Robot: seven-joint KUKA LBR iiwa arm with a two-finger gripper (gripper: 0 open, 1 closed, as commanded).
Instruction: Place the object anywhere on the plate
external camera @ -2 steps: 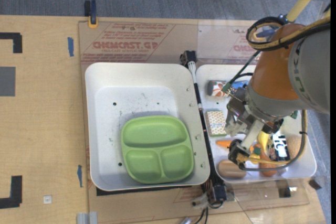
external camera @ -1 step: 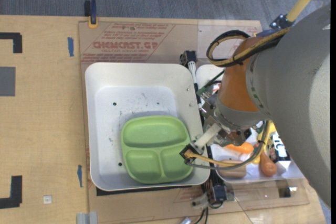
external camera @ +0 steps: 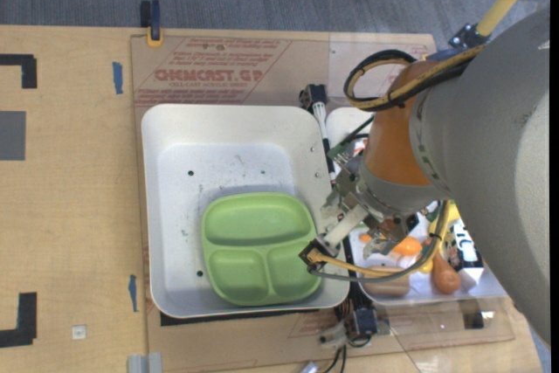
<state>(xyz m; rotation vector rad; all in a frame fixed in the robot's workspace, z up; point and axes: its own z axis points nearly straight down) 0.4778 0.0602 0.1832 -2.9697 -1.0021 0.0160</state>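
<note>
Bench: a brown board surface carrying two shallow white bins side by side. A brown sheet with red print lies under the far edge of the bins. A blue clamp sits at the far edge of the bench, and black tape marks lie at far left.

Left bin: holds a green divided plate lying flat in the near part of the bin, towards its right side. The plate has one large compartment on the far side and two smaller ones on the near side. All three show bare green surface.

Right bin: largely covered by the arm, which reaches in from the right with its orange band above the bin's left part.

Gripper: low over the left part of the right bin, just beside the wall shared with the left bin and close to the plate's right rim. Whether it is released, clenched or grasping anything cannot be told, as the wrist hides it.

Loose items, all in the right bin:
- An orange piece just right of the gripper.
- An orange-brown rounded item nearer and further right.
- A black and yellow packet beside it.

Which of these is the one to be placed cannot be told. All three lie apart from the plate.
</note>
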